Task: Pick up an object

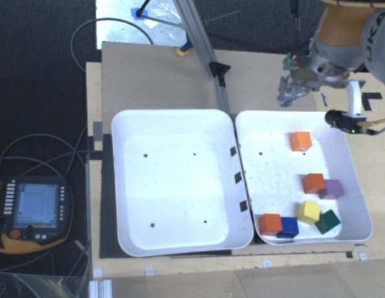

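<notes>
Camera view: gripper (293, 96) hangs above the bench just past the far rim of the right bin (357, 185), nothing between its fingers; cannot tell if the jaws are spread or closed. All blocks sit in the right bin. Orange block (300, 141) is alone near the far end. Red-orange block (313, 182) touches the purple block (332, 189) mid-bin. Near edge: another orange block (270, 223) against a blue block (289, 226), then a yellow block (308, 212) and a dark green block (328, 220). Left bin (127, 185) alongside. Teach pendant (32, 213) on the floor left of the bench.
</notes>
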You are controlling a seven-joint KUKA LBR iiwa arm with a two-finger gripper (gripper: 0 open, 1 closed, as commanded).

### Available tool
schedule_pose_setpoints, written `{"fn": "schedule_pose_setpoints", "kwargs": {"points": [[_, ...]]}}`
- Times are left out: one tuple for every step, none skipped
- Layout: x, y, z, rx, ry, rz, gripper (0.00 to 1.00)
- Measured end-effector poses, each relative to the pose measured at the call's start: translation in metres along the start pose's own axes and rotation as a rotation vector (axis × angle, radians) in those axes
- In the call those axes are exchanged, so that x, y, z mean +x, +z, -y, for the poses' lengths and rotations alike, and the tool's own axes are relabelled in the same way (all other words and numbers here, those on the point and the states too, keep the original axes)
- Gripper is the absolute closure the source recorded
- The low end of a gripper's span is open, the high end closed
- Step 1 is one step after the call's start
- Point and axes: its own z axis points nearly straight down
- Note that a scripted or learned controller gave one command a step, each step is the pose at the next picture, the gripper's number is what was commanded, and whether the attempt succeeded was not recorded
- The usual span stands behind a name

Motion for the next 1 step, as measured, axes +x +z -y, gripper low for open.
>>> {"fn": "schedule_pose_setpoints", "kwargs": {"points": [[0.0505,0.0213,0.0248,0.004,0.000,-0.001,1.00]]}}
